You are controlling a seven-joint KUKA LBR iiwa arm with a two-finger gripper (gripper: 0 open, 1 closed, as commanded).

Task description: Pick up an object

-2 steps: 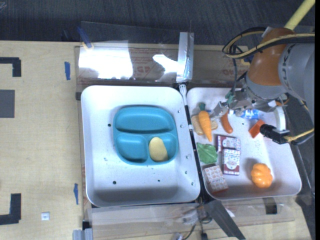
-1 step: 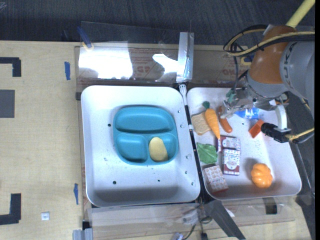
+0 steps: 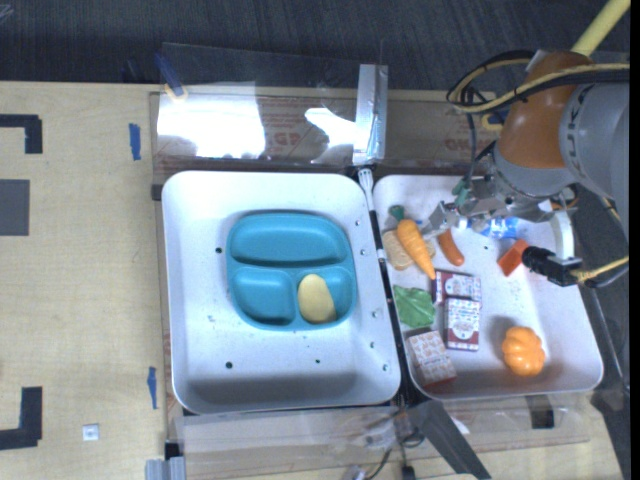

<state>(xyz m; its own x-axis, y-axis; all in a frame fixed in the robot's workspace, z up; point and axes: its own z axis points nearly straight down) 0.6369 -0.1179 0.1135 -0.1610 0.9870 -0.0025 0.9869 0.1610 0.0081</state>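
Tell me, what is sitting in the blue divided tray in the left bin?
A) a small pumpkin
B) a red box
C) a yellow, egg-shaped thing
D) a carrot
C: a yellow egg-shaped thing lies in the lower right compartment of the blue tray, while the carrot, the small pumpkin and the red box all lie in the right bin.

Pale wooden bench [image 3: 70,298] with black tape marks, dark grey floor [image 3: 250,8] beyond, glare on clear panel [image 3: 250,118]
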